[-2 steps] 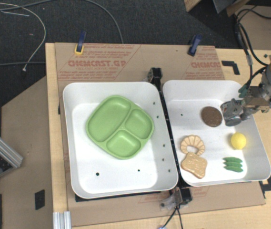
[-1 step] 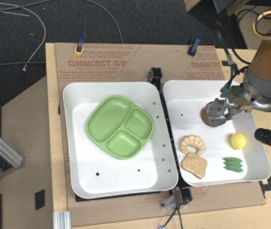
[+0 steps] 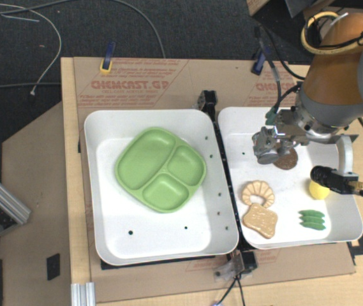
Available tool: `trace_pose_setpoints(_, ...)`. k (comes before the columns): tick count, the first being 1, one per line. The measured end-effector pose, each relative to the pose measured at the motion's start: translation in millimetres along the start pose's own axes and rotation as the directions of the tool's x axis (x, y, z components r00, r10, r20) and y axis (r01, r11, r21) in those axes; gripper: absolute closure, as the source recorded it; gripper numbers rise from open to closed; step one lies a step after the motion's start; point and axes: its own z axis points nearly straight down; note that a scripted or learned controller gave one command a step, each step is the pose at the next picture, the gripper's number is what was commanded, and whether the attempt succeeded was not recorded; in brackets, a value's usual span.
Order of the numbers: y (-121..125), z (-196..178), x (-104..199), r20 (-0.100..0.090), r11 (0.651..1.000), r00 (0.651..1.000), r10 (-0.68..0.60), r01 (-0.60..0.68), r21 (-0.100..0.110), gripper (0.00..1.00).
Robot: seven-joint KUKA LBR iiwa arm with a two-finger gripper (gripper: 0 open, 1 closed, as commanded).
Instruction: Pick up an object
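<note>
My gripper (image 3: 270,148) hangs low over the upper part of the right bin (image 3: 235,171), on the grey arm with the orange band that comes in from the right. A brown round piece (image 3: 289,161) lies just right of the gripper and partly under it; whether they touch is unclear. Further down the right bin lie a tan pretzel-shaped pastry (image 3: 258,193), a slice of toast (image 3: 260,221), a green pea pod (image 3: 312,220) and a yellow fruit (image 3: 318,190), which a black part of the arm partly hides.
The left bin (image 3: 104,171) holds a green divided plate (image 3: 161,169), tilted diagonally. A black rail (image 3: 221,164) runs between the two bins. Cables hang off the arm at the right. The bench's cardboard edge surrounds both bins.
</note>
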Motion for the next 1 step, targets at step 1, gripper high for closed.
trace_pose_setpoints(1, 7.7, -1.0, 43.2, 0.001, 1.0, 1.0, 0.001, -0.001, -0.003, 1.0)
